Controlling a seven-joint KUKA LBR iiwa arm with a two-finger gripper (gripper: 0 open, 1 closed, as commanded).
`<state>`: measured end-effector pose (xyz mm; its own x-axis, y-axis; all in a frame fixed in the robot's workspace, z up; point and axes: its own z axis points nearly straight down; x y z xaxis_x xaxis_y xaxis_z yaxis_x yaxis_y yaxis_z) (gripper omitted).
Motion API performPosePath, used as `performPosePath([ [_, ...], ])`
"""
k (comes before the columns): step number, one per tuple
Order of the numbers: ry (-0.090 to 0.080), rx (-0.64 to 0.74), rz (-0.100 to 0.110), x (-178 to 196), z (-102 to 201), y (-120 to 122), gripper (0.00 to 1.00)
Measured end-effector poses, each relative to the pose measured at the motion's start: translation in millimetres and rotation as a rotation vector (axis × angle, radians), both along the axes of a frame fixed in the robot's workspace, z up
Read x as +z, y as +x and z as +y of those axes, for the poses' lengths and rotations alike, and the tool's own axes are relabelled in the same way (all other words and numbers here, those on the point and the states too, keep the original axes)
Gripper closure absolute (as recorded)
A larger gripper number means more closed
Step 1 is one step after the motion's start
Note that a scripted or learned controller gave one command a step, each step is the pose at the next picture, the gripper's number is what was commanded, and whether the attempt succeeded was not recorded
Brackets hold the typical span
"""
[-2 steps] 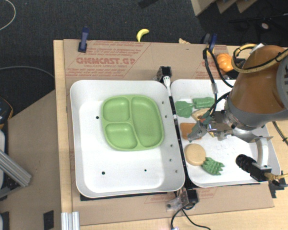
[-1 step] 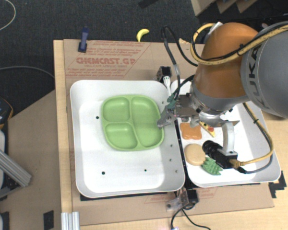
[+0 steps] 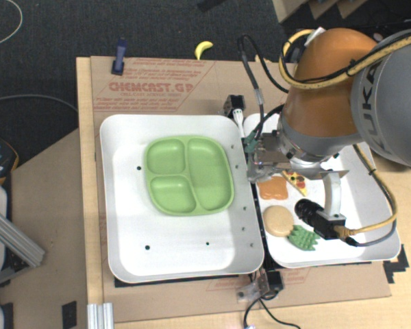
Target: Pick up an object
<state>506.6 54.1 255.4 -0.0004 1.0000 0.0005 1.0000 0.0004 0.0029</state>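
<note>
My gripper [image 3: 267, 162] hangs low over the left side of the right bin [image 3: 373, 247], under the grey and orange wrist. Just below it lies a flat orange piece [image 3: 274, 188], with a small red and yellow item [image 3: 299, 180] beside it. A round tan disc [image 3: 279, 220] and a green ridged toy [image 3: 303, 238] lie nearer the bin's front edge. I see nothing held. The arm hides the rear and middle of this bin.
A green divided plate [image 3: 189, 175] lies in the left bin [image 3: 171, 249]. Behind the bins, a cardboard sheet [image 3: 154, 84] carries a blue clip [image 3: 118, 58] and a small yellow banana [image 3: 203, 47]. Cables run along the divide between the bins.
</note>
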Motion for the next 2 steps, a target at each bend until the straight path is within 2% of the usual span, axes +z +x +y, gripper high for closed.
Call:
performPosePath([
  [1, 0.002, 0.000, -0.014, 130.2, -14.6, -26.6, 1.00],
  [2, -0.001, 0.002, -0.001, 133.0, -13.3, -26.3, 1.00],
])
